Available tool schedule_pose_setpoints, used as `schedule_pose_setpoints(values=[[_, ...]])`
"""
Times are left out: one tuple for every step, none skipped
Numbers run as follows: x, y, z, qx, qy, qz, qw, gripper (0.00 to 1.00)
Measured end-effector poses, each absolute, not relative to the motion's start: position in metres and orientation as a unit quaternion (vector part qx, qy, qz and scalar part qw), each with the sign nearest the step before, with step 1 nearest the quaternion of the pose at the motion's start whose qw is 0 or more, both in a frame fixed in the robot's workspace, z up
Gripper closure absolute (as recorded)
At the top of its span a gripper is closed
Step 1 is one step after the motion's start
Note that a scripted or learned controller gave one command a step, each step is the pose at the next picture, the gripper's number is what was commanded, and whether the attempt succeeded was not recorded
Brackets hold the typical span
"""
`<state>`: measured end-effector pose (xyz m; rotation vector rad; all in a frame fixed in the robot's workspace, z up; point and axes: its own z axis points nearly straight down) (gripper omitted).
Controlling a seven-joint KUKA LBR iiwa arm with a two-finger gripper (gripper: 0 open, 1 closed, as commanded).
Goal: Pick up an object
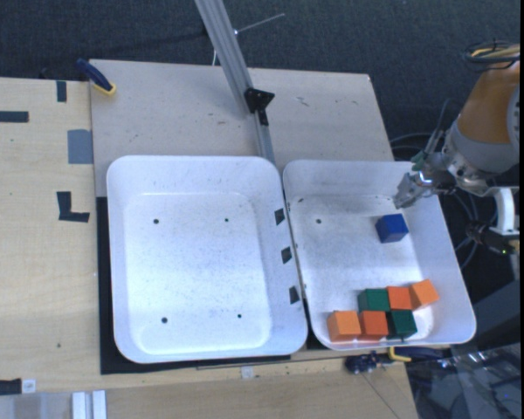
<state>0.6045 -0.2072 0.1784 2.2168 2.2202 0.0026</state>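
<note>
A blue cube [391, 228] lies alone in the right bin [332, 190], toward its far right side. Several orange and green blocks [384, 311] are clustered at that bin's near right corner. My gripper [407, 190] hangs over the right bin's upper right area, just above and slightly right of the blue cube. Nothing shows between its fingers. The arm's orange band [489, 103] rises behind it at the right edge.
The left bin [122, 182] sits beside the right one, with small black clips [286, 253] along the shared rim. A slanted metal pole [227, 42] with a black bracket [258, 99] crosses the bench behind the bins. Cables trail at the right.
</note>
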Motion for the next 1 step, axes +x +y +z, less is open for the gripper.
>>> schedule_pose_setpoints(values=[[0.6060,-0.2069,0.2320,0.706,0.708,0.0012,0.003,1.00]])
